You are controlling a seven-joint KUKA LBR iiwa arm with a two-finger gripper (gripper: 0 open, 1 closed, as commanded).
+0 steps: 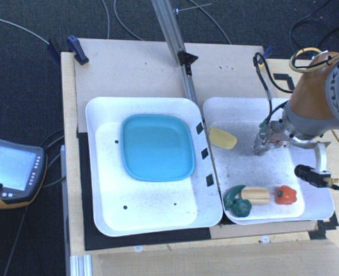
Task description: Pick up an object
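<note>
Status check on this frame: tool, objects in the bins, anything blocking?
Tool low in right bin, nothing seen held. Yellow piece left of it, apart. Green item, wooden block, red pepper along near wall. Nothing blocking.

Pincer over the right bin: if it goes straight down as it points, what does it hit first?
Probably bare floor of the right bin. The pincer sits right of the yellow piece; depth is unclear.

A single fixed camera looked down from above the bench [129,62] at a slant, far enough off to take in both white bins: the left bin [100,211] near centre frame, the right bin [238,111] toward the right. Dark floor ran along the top and left edges, and the arm [313,96] came in at right.
</note>
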